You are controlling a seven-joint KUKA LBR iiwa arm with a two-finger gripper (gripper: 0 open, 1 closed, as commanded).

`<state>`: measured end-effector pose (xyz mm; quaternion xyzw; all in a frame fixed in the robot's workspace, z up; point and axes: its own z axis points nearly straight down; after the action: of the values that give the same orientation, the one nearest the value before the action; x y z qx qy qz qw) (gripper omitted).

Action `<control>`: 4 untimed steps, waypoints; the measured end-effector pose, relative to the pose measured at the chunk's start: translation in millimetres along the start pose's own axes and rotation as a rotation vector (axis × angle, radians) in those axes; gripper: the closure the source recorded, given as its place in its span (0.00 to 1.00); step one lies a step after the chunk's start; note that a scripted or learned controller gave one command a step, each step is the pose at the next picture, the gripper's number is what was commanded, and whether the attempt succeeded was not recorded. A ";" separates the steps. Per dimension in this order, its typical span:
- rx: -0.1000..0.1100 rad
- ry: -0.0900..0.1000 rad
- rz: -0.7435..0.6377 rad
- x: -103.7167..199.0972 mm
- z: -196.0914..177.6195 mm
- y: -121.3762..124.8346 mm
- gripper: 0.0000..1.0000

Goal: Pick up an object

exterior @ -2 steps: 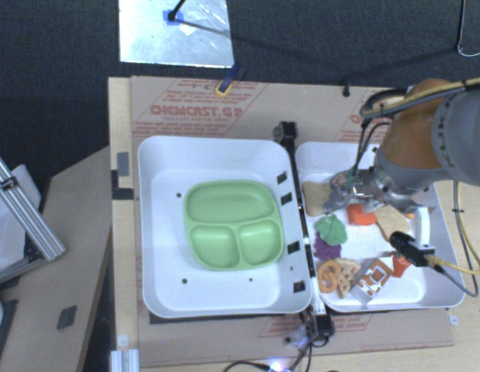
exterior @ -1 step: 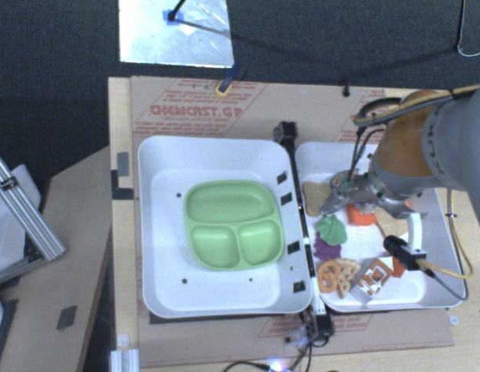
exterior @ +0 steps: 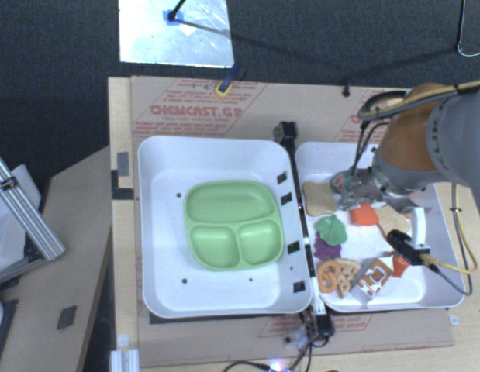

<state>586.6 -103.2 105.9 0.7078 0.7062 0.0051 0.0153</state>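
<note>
Green tray (exterior: 228, 225) in left bin (exterior: 158, 200); toys, right bin (exterior: 433, 285); fingers' (exterior: 350, 188) state unclear, centre-right.

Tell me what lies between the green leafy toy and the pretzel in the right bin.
In the camera view, a purple toy lies between the green leafy toy and the pretzel.

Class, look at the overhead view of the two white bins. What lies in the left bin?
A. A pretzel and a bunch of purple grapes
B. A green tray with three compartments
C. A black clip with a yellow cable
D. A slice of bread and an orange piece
B: the green tray, split into three compartments, sits in the left bin, while the small food-like items are gathered in the right bin.
</note>
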 end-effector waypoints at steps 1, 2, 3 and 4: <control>0.023 0.014 -0.006 6.0 -57.3 -3.7 1.00; 0.022 0.013 -0.006 -1.5 -119.3 -1.3 1.00; 0.026 0.014 -0.006 -1.5 -118.6 -0.5 1.00; 0.030 0.016 -0.010 46.1 -109.3 -22.2 1.00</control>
<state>561.4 -55.5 213.9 0.7042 0.7100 0.0003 -0.0010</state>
